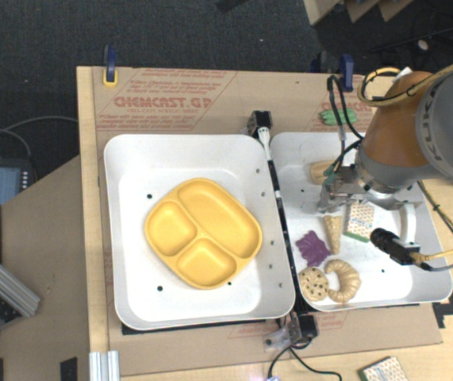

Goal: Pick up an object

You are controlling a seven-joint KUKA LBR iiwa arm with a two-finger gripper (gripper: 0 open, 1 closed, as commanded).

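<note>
Where hand hovers — right bin

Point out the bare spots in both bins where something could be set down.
Left bin: bare floor all round the yellow tray, widest along its far wall. Right bin: crowded near the divider by purple piece, cookie and croissant; arm overhangs the far half.
</note>
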